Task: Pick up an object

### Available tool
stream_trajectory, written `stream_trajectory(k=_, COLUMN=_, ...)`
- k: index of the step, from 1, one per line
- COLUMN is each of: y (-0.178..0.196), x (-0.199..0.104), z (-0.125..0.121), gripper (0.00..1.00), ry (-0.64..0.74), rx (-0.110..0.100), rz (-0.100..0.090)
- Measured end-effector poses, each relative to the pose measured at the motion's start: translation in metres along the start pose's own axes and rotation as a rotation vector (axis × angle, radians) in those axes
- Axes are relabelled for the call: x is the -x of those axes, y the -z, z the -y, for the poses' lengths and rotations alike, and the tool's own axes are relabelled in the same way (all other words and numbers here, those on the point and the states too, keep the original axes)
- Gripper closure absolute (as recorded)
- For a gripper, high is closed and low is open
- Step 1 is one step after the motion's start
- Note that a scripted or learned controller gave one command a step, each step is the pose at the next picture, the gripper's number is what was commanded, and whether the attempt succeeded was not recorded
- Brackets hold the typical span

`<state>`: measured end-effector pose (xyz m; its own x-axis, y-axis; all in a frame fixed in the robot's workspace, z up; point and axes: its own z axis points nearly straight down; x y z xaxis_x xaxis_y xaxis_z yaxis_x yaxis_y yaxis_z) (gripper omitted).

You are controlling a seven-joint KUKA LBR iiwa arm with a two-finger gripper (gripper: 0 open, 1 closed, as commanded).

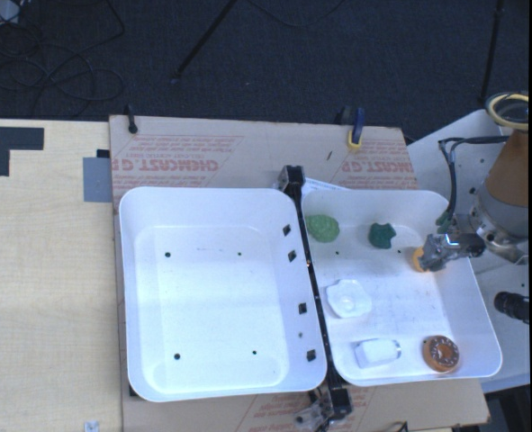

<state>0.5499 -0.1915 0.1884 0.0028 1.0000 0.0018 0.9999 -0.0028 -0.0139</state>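
Five objects are seen in the right bin (482,331). Nearest lie a brown ring (441,354) and a white block (376,351); farther, a white cup (347,298); farthest, two green lumps (322,229) (382,234). At the right wall, the hand (435,252) is placed by a yellow piece (419,259); its grip cannot be told.

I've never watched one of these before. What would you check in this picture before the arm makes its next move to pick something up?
1. Things to pick are in reach: ok. The right bin holds a light green lump, dark green piece, two white pieces and a brown ring.
2. Hand over the right bin: ok, near its right wall.
3. Hand close to a target: ok, a small yellow thing lies beside it.
4. Anything gripped: cannot tell.
5. Things spaced apart: ok.
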Motion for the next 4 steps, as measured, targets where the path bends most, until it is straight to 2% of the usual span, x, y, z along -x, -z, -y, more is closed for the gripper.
stream_trajectory(k=1, y=-0.002, x=0.022, z=-0.010, gripper=1.00, ry=0.002, rx=0.012, rz=0.003)
stream_trajectory(k=3, y=0.004, x=0.022, z=-0.033, gripper=1.00, ry=0.004, rx=0.014, rz=0.002)
stream_trajectory(k=4, y=0.006, x=0.022, z=-0.036, gripper=1.00, ry=0.006, rx=0.013, rz=0.002)
